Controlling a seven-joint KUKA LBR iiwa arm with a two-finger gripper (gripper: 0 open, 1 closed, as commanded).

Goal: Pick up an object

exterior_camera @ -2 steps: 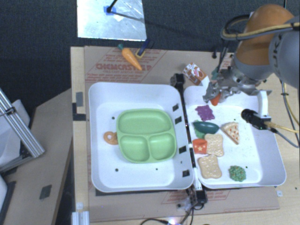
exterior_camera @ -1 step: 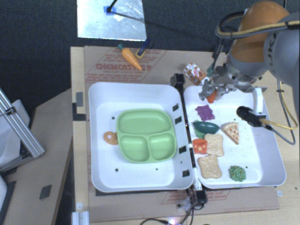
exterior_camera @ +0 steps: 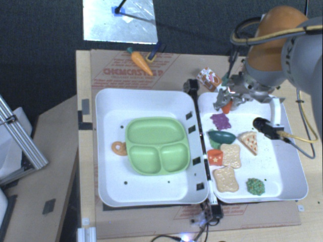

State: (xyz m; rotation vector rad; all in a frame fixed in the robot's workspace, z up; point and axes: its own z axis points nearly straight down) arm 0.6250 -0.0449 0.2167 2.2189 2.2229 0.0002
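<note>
Over the right bin's (exterior_camera: pixel 295 185) far-left corner my gripper (exterior_camera: pixel 225 101) sat low, wrist angled down from the right; a small red-orange piece (exterior_camera: pixel 227 106) showed right at the fingertips, but I couldn't tell whether it was actually between the fingers or just under them, and I couldn't tell how wide the fingers were. Rest of the right bin: purple grape cluster (exterior_camera: pixel 220 120) just nearside of the gripper, dark teal piece (exterior_camera: pixel 221 136) below that near the left wall, pizza slice (exterior_camera: pixel 249 142) toward the middle, a red block with a star (exterior_camera: pixel 215 157) against the left wall touching a cracker-like square (exterior_camera: pixel 231 155), a toast slice (exterior_camera: pixel 225 179) near the near-left corner, green broccoli-like lump (exterior_camera: pixel 256 186) along the near edge. A black cylindrical part (exterior_camera: pixel 265 127) with a cable hung over the bin's middle, right of the grapes. Left bin (exterior_camera: pixel 108 150) held a green three-compartment plate (exterior_camera: pixel 155 145) roughly centered, with a small orange pretzel-like ring (exterior_camera: pixel 119 148) just off the plate's left edge on the bin floor. Outside the bins, on the cardboard (exterior_camera: pixel 171 67) at the far edge: a toy carrot (exterior_camera: pixel 141 63), and a small red-and-white wrapped item (exterior_camera: pixel 208 78) just beyond the right bin's far-left corner. A silver sheet (exterior_camera: pixel 119 13) lay past the bench's far edge.
</note>
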